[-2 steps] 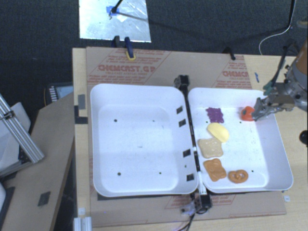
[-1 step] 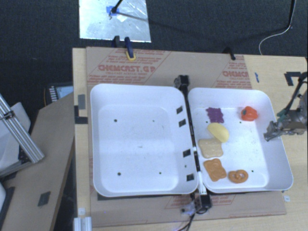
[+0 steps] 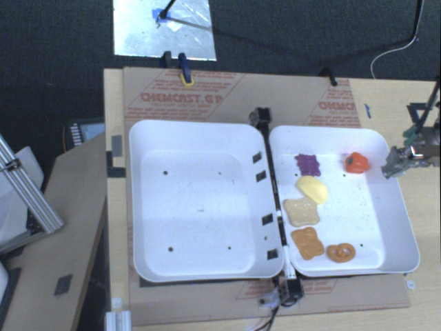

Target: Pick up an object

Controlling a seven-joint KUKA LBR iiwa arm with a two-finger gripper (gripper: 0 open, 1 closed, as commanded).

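Two shallow white bins sit side by side on the desk [image 3: 386, 95], which is covered by a brown sheet printed with red lettering. The left bin [image 3: 196, 205] fills the middle of the frame; the right bin [image 3: 386, 233] lies toward the right side, and a dark hinge strip with black clips [image 3: 270, 185] runs between them.

All the small things lie in the right bin. A red-orange pepper-like piece [image 3: 356, 162] rests near the bin's upper right corner. To its left, well apart, is a purple bunch [image 3: 307, 163]. Just below the purple bunch lies a yellow oval piece [image 3: 312, 189], and just beneath that a pale tan slice [image 3: 302, 212] that touches or nearly touches it. Lower still sits an orange-brown piece [image 3: 307, 243], and to its right, near the bin's lower edge, a brown pretzel shape [image 3: 341, 252].

The tool [image 3: 400, 163] shows at the right edge of the frame, over the right bin's outer rim, near the pepper-like piece but apart from it. It is small and blurred, so I cannot tell whether it is spread or closed; nothing visible sits in it.

At the upper left of the frame a shiny silver sheet [image 3: 164, 19] lies on the dark floor.
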